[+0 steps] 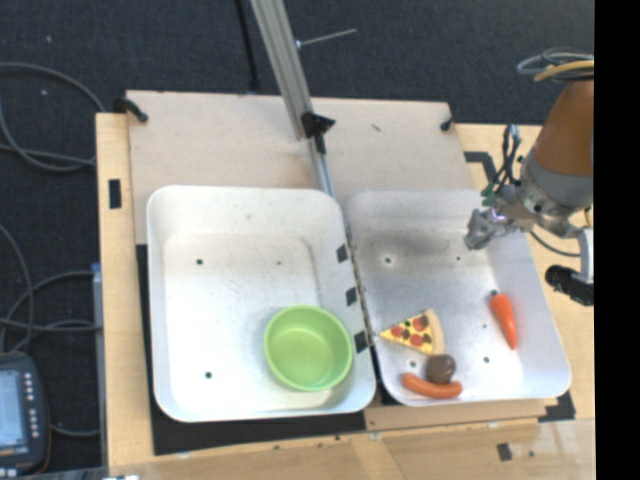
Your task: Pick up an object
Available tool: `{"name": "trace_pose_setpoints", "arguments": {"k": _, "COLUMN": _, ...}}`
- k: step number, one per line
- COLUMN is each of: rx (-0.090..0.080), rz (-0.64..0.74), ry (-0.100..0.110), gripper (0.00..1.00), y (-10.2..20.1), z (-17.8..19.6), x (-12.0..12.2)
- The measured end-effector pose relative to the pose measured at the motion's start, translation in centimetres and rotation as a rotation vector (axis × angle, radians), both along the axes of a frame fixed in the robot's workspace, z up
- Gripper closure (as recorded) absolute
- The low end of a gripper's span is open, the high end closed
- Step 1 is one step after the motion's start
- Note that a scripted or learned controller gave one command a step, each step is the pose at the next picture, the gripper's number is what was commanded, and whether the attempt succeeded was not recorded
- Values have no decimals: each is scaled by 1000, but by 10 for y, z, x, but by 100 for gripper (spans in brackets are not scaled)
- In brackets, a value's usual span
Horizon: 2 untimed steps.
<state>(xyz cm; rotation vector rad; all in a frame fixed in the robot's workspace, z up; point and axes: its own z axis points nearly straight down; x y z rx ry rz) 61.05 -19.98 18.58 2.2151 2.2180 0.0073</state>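
In the right bin lie an orange carrot near the right wall, a pizza slice, a brown lump and a red sausage at the front. A green bowl sits at the front of the left bin. My gripper hangs over the back right part of the right bin, above and behind the carrot, with nothing seen between its fingers.
A slanted metal post rises from the bench behind the seam between the two bins. Cables lie on the dark floor at the left. The grey and orange arm fills the right side.
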Motion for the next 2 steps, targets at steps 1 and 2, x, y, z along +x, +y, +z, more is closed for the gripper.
{"name": "trace_pose_setpoints", "arguments": {"k": 1, "rx": 1, "rz": 1, "ry": 4, "gripper": 100, "y": -1, "z": 21, "x": 1}}
{"name": "trace_pose_setpoints", "arguments": {"k": 2, "rx": 3, "rz": 6, "ry": 7, "gripper": 100, "y": 51, "z": 25, "x": -2}}
